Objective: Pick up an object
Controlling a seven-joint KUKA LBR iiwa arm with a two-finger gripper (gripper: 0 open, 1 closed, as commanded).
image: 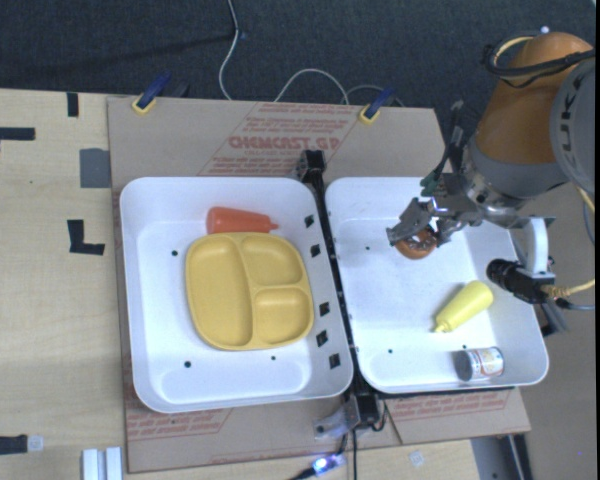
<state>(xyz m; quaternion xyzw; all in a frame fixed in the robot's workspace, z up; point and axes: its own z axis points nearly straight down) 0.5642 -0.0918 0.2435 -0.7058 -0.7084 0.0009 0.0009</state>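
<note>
Gripper (416,232) low over a small brown object (416,248) in the right bin (380,368)
Whether its fingers grip it I cannot tell; the piece looks light, rounded, likely to roll, best pinched across its middle. Nearby: yellow bottle (462,307), can (478,363)

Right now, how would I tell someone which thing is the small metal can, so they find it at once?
Look at the right-hand white bin, the one the grey and orange arm reaches over. Go to its near right corner, past the yellow squeeze bottle. The small metal can lies there on its side, the only silvery cylinder, with a reddish label.
</note>
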